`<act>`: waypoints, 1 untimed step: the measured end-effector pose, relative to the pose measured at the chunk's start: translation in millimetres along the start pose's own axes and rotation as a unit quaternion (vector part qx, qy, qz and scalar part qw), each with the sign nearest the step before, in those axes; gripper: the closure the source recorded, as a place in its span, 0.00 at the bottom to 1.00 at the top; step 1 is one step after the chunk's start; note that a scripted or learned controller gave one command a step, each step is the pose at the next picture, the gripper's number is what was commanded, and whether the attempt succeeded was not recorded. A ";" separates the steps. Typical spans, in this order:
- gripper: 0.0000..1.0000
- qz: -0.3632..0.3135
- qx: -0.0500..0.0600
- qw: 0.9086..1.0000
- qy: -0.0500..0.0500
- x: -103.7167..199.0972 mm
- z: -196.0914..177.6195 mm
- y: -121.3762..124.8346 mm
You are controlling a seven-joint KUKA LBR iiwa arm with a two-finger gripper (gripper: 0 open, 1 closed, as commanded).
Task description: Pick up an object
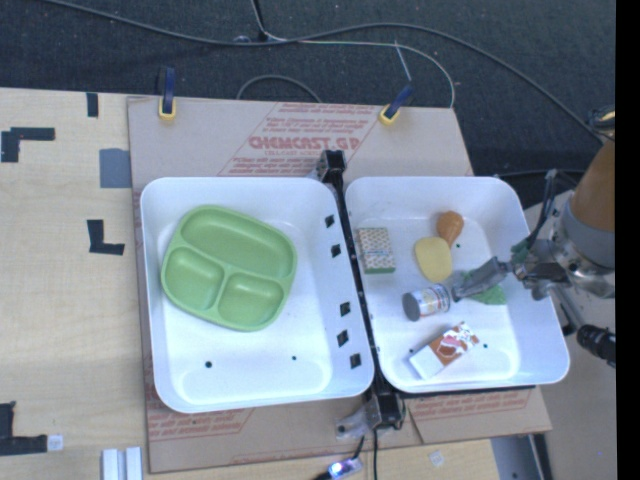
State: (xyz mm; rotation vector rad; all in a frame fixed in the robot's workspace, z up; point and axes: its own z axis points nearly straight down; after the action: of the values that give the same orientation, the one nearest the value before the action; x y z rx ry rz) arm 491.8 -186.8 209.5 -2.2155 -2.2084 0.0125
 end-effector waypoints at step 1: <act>0.00 -0.002 -0.005 1.000 -0.001 0.4 -5.2 2.5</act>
State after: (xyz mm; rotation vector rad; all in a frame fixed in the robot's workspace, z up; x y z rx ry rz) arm 494.4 -186.4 214.6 -2.2170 -2.2193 0.0044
